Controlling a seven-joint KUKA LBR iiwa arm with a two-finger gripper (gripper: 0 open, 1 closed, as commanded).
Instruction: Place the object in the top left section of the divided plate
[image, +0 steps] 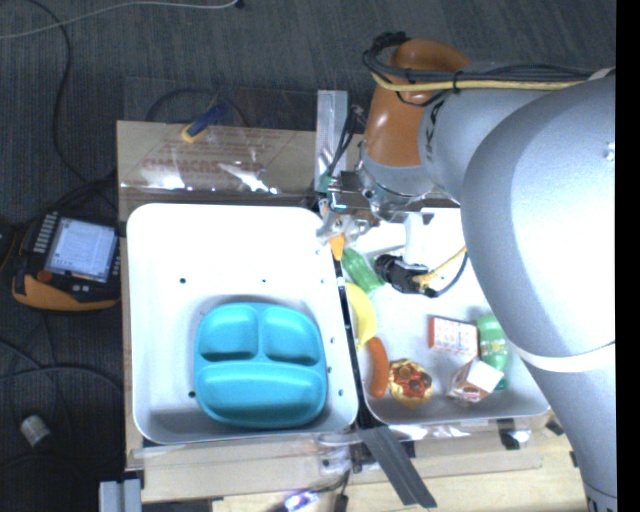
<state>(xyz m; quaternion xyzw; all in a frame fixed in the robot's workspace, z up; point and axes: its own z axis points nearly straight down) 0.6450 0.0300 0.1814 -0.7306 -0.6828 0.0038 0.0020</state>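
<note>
The arm (520, 200) reaches in from 3 o'clock and bends over the top of the right bin (440, 415), with the gripper (338, 222) hanging at the rim where the two bins meet, at about 12 o'clock from the food. Whether it is open or closed cannot be told, and nothing shows between it. That pose suggests a pick is being lined up on the items along the right bin's left wall.

One blue plate (262, 365) lies in the left bin (160, 250), low and toward 5 o'clock of that bin, with three sections. The top-left section (228, 332) is its 10 o'clock part and looks bare, so the placing is not yet done.

Which item is the task's object is unclear. It is likely among those in the right bin: one green piece (358, 268) just under the gripper, one banana (364, 318), one carrot (378, 366), one red-and-yellow piece (411, 380), two small cartons (453, 337), and one green can (491, 335).
</note>
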